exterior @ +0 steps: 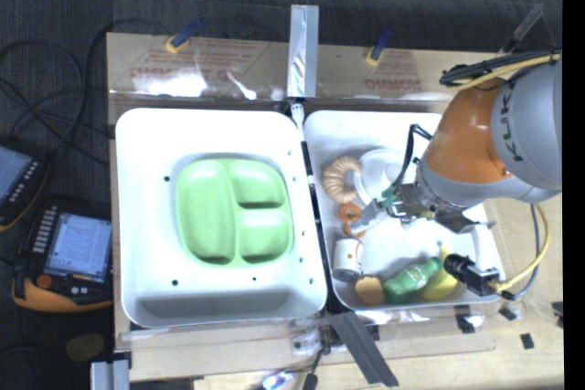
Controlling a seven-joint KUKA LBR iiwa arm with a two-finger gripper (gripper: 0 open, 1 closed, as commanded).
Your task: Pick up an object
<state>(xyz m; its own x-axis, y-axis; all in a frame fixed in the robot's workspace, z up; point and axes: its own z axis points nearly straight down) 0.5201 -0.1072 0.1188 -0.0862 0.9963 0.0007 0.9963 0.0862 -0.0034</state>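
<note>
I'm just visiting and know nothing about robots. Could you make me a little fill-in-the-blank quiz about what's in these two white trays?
1. The light green divided plastic plate lies in the ____ shallow white bin as the camera sees it.
2. The grey arm wears a band coloured ____ above its wrist.
3. The tan braided ring lies in the same bin as the ____ plastic bottle.
4. The divided plate has ____ compartments.

Missing words: left; orange; green; three
</note>
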